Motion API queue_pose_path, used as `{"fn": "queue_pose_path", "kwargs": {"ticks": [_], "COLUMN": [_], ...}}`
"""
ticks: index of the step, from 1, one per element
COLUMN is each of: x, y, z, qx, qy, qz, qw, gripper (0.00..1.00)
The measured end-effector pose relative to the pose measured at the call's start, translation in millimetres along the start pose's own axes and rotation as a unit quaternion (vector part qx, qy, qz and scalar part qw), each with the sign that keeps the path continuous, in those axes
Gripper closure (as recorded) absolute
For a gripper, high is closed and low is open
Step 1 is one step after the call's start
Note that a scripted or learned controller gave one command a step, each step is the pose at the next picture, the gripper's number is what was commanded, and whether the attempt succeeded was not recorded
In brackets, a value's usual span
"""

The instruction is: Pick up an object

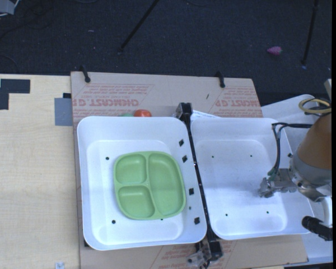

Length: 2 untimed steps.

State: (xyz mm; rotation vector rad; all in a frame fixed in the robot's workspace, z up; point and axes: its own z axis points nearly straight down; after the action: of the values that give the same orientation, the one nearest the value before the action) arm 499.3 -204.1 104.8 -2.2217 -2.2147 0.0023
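Sitting low at three o'clock over the right bin (243, 228), gripper (270, 187) opening impossible to tell, gripping nothing visible. Lying untouched at nine o'clock in the left bin (95, 228): green divided plate (149, 185). Still awaiting any pickup.

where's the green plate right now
The green divided plate lies flat in the left bin of the camera view, near its middle. The gripper is over the right bin, well away from it.
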Motion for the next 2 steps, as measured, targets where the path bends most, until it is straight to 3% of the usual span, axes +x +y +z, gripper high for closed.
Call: {"fn": "queue_pose_path", "kwargs": {"ticks": [2], "x": [5.1], "y": [7.9], "z": [-86.6], "qx": [-0.003], "qy": [-0.001], "qz": [-0.002], "qw": [1.0], "gripper": [1.0]}}
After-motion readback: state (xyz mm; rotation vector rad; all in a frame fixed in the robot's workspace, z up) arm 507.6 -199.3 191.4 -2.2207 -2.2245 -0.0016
